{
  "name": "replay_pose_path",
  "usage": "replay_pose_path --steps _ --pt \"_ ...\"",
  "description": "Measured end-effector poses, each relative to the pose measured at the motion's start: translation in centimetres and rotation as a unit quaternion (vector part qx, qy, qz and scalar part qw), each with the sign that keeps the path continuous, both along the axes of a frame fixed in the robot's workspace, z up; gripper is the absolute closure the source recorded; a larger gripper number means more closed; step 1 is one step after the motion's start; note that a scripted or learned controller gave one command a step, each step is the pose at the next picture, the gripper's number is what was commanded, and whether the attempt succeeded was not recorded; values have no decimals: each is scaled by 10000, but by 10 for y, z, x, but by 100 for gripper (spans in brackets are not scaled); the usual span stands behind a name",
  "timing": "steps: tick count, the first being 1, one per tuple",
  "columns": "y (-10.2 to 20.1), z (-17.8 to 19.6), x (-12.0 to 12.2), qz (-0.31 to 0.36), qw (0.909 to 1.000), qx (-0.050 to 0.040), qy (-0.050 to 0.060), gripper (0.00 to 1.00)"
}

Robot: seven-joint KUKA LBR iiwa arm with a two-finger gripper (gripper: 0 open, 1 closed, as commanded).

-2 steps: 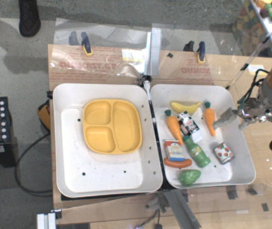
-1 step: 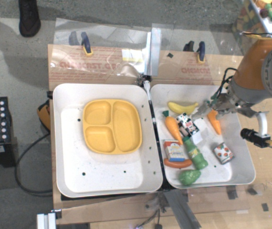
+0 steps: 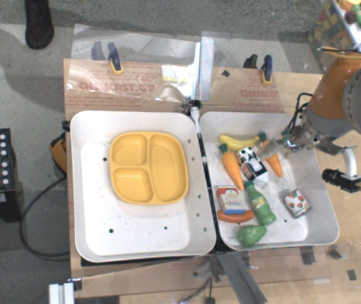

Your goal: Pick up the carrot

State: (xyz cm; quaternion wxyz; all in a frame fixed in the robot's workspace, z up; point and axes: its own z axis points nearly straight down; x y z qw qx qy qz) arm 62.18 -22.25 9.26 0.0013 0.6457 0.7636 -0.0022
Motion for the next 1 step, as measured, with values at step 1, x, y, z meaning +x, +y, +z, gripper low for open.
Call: replay_pose_path --steps 1 --pt "-1 10 0 -5 10000 -12 -3 100"
